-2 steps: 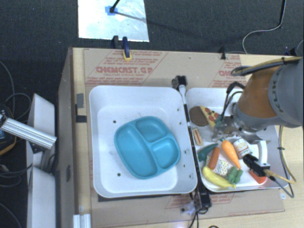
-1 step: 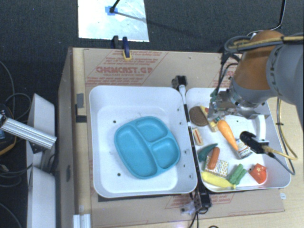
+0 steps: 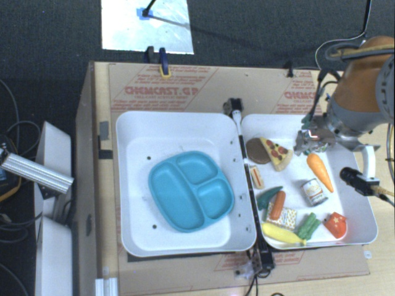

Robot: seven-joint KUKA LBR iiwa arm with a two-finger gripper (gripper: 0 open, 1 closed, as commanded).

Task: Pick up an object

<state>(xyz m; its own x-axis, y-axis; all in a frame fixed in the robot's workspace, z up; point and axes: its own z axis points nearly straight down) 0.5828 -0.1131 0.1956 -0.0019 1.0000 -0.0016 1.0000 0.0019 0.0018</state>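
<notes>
Counter with two white bins (image 3: pixel 133 165): blue tray (image 3: pixel 190 190) left, toys right; claw (image 3: pixel 310 142) above carrot (image 3: pixel 320 171), its grip state apparently indiscernible.

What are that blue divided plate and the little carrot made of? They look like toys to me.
The blue divided plate looks like moulded plastic: one even colour, rounded compartment walls, a soft matt sheen. The carrot also seems to be plastic or rubbery toy food: flat, uniform orange, smooth skin, though the view is too coarse to be sure. Both white bins look like thin, smooth formed plastic.
</notes>
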